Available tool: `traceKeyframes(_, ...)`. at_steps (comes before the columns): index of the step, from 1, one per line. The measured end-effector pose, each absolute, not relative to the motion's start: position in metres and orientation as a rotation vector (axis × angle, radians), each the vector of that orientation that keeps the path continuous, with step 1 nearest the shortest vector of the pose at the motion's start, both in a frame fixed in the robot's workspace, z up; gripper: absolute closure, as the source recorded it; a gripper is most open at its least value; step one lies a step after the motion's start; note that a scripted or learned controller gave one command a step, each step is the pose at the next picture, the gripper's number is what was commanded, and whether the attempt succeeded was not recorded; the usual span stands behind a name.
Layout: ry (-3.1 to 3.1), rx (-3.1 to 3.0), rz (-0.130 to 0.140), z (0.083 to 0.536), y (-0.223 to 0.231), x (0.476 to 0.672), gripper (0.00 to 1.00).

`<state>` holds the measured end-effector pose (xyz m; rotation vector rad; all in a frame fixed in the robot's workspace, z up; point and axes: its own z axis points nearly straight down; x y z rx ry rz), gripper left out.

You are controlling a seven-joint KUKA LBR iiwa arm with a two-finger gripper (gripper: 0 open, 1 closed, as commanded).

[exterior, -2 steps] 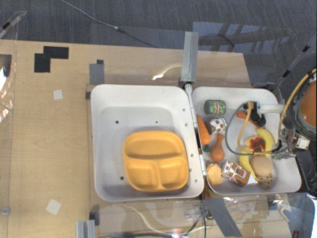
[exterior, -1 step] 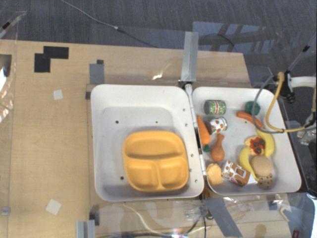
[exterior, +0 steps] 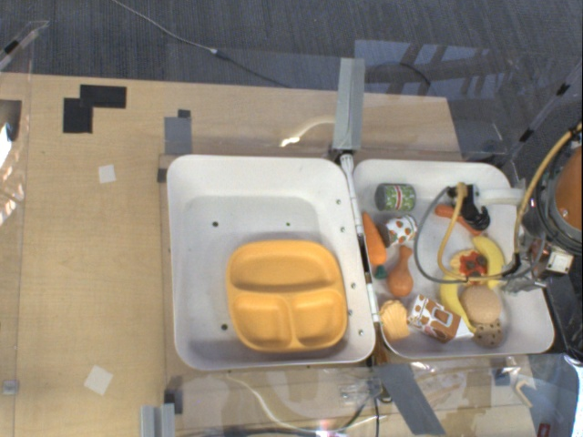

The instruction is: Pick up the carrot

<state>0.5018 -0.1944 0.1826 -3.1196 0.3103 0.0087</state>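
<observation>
Carrot [exterior: 373,238] against right bin's [exterior: 547,328] left wall

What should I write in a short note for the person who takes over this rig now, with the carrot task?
Gripper: the arm is at the right edge of the right bin; the fingers cannot be judged.
Carrot: lies in the right bin, along its left wall, beside the drumstick and below the green can.
Left bin: holds the yellow divided tray.
Done: nothing; the carrot is not lifted.
Left: reach, grasp and lift the carrot.
</observation>
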Motion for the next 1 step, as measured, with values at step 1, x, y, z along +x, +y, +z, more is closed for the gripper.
traceKeyframes(1,0.315,-3.125,-0.019,0.2761,-0.2063,0.5196,1.0)
